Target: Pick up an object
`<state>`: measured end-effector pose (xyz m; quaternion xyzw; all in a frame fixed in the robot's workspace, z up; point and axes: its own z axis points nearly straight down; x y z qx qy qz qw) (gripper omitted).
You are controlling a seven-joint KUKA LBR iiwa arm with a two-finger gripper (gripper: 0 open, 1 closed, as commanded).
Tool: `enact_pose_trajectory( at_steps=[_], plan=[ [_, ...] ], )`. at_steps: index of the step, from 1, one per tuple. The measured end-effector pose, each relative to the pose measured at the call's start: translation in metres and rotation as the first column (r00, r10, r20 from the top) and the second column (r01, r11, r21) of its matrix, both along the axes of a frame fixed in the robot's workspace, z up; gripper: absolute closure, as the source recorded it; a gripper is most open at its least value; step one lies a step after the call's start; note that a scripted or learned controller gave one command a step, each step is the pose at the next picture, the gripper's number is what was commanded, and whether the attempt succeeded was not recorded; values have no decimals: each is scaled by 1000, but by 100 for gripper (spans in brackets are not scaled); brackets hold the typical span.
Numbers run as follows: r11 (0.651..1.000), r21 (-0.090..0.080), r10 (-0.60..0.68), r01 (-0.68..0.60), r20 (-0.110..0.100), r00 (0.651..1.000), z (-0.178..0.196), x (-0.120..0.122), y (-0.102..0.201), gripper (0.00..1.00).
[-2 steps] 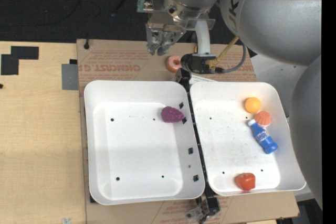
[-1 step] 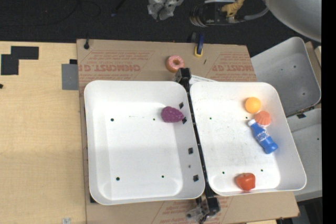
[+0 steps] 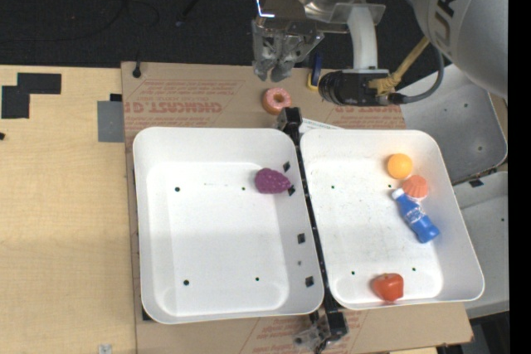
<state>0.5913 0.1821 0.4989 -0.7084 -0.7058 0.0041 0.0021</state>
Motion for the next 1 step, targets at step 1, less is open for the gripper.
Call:
enact_pose_trajectory(
  at_steps=[1],
  plan=[
    [1000, 3, 4, -4, 9, 1000, 41, -5, -11, 100]
  ],
)
